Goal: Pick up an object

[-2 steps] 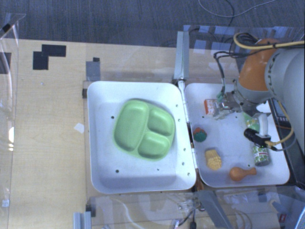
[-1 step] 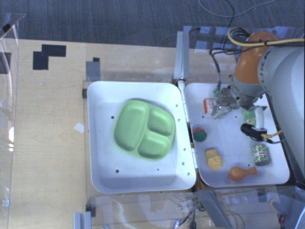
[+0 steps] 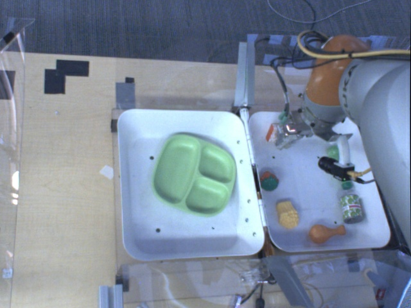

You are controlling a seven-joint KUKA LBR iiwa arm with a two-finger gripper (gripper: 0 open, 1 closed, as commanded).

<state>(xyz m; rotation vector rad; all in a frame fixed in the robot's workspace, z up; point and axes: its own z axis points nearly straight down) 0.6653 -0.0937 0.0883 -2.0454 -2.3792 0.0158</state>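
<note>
The gripper (image 3: 287,131) hangs over the right white bin's (image 3: 302,236) upper-left corner, whether released or clenched I cannot tell, apparently seeking a loose toy; nearest lies the red-and-green round toy (image 3: 268,180).

The arm (image 3: 372,101) covers the upper right corner of the right bin (image 3: 302,236), and its bulk runs out past the right edge of the picture. The gripper (image 3: 287,132) is small and blurred where it hangs over the bin, so the state of its tips cannot be told. A small green thing (image 3: 332,151) just left of the arm is partly hidden and too blurred to name. The label on the small can (image 3: 351,208) is too fine to read. Cables (image 3: 302,5) at the top are cut off by the upper edge.
</note>
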